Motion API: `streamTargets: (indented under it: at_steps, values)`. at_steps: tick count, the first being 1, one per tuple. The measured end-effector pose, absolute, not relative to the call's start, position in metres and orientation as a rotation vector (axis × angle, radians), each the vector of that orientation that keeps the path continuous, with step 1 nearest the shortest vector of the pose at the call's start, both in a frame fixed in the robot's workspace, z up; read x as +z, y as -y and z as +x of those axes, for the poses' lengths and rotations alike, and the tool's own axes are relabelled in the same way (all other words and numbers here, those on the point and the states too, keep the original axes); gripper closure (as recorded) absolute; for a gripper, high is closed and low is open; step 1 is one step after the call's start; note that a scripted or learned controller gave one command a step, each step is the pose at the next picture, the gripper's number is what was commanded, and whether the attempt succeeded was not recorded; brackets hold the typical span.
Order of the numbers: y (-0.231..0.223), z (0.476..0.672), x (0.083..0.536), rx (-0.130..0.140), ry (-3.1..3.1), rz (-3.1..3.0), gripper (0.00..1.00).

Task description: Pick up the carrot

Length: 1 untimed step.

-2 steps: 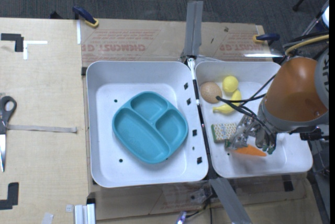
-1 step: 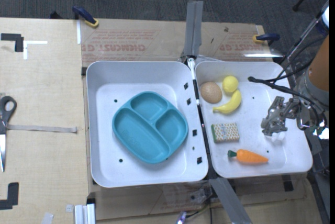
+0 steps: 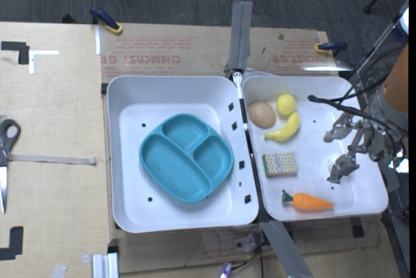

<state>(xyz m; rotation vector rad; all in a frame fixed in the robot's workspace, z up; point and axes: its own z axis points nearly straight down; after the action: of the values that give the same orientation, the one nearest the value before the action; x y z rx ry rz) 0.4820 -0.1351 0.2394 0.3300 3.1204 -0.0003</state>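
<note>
The carrot [image 3: 311, 202], orange with a small green top, lies on its side near the front edge of the right bin [image 3: 312, 91]. My gripper [image 3: 339, 152] hovers over the right part of that bin, up and to the right of the carrot. Its two fingers are spread apart with nothing between them. One fingertip [image 3: 334, 134] sits farther back and the other [image 3: 340, 171] is closer to the front.
In the right bin also lie a brown egg-like ball [image 3: 262, 114], a lemon [image 3: 286, 104], a banana [image 3: 284, 129] and a speckled sponge block [image 3: 280, 164]. The left bin [image 3: 123, 140] holds a blue divided plate [image 3: 187, 157]. Scissors [image 3: 5, 153] rest on the bench at far left.
</note>
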Motion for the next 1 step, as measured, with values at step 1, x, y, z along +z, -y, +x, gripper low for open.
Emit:
streamTargets:
  at_steps: [1]
  values:
    - [0.1227,0.4785,0.1159,0.002,-3.092,0.547,0.00]
